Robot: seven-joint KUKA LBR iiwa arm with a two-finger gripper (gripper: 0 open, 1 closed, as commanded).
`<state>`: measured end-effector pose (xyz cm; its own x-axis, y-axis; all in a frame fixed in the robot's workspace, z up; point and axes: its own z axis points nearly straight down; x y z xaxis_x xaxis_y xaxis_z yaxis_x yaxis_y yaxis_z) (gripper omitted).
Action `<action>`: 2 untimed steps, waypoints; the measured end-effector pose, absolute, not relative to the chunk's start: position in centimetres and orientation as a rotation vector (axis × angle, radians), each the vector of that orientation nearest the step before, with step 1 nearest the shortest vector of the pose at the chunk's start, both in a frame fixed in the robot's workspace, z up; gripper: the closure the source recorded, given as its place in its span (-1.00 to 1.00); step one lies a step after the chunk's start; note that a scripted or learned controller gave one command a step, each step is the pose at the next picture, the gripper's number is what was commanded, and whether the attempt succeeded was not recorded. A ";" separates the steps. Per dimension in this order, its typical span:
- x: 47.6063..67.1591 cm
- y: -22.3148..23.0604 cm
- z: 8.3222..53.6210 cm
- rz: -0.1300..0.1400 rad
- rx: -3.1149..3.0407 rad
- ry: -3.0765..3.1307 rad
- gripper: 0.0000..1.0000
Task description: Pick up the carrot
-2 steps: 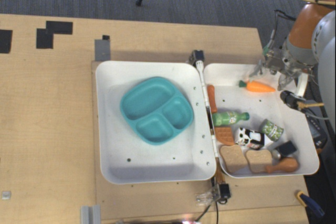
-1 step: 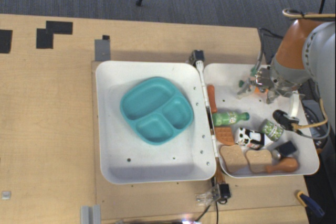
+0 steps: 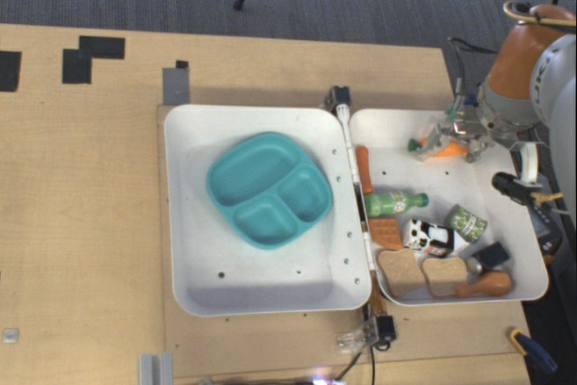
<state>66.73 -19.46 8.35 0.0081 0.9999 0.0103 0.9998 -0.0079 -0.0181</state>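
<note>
The gripper's (image 3: 453, 138) metal fingers (image 3: 440, 140) reach down over the small orange carrot with a green top (image 3: 439, 149), which lies on the floor of the right-hand shallow white bin (image 3: 532, 279), near its far edge. The fingertips sit right at the carrot, seemingly either side of its orange body, but the view is too small and cluttered to tell whether they are clamped on it or merely standing apart around it; the carrot appears to rest on the bin floor. Above the gripper the grey arm with its orange band (image 3: 527, 59) comes in from the right.

Nearer the camera in the same bin lie a green plastic bottle with a white cap (image 3: 395, 203), a long reddish sausage (image 3: 363, 169) along the left wall, a black-and-white cow figure (image 3: 425, 236), a small green can (image 3: 468, 222), two tan bread slices (image 3: 424, 272) and a brown hot-dog-shaped piece (image 3: 487, 286).

The left-hand shallow white bin (image 3: 194, 284) holds a teal divided plate (image 3: 269, 188), well apart from the carrot.
</note>
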 end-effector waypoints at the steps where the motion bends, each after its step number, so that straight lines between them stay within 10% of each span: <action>1: 66.7 -18.9 9.3 0.015 -2.193 -2.197 1.00; 2: 66.9 -19.0 9.5 0.008 -2.202 -2.206 -1.00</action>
<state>66.89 -19.01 9.51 -0.0018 0.9999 0.0140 0.9998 0.0021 -0.0209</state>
